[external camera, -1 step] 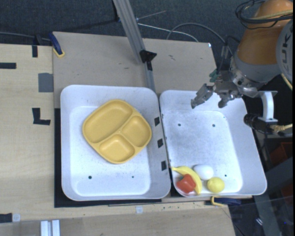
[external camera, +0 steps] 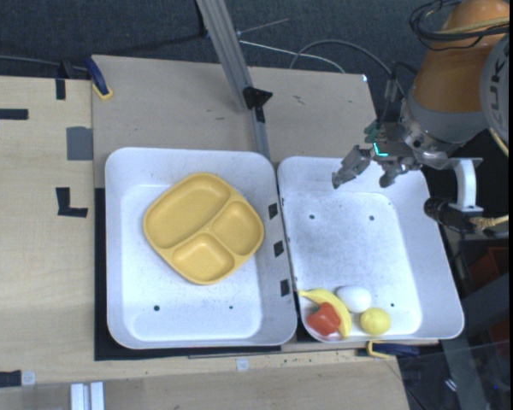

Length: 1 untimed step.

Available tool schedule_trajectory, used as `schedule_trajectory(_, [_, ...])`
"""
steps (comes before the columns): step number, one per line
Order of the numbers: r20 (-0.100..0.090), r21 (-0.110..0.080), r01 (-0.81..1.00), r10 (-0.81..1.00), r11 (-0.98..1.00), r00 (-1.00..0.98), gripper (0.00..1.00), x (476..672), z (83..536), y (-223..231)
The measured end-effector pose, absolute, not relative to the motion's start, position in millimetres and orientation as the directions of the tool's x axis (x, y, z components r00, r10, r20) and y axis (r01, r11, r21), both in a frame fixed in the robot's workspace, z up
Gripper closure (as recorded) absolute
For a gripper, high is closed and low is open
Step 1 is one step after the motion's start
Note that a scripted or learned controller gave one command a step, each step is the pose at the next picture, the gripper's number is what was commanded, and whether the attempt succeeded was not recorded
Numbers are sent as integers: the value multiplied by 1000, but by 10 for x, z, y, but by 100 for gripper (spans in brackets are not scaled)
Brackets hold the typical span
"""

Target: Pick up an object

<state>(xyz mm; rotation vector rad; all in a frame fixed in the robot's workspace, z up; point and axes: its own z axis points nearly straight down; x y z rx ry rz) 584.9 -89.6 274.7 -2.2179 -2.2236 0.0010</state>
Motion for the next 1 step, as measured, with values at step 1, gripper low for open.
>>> schedule_trajectory(1, [-1, -6, 1000, 1000, 2, -2, 0, 5930, 2175, -848])
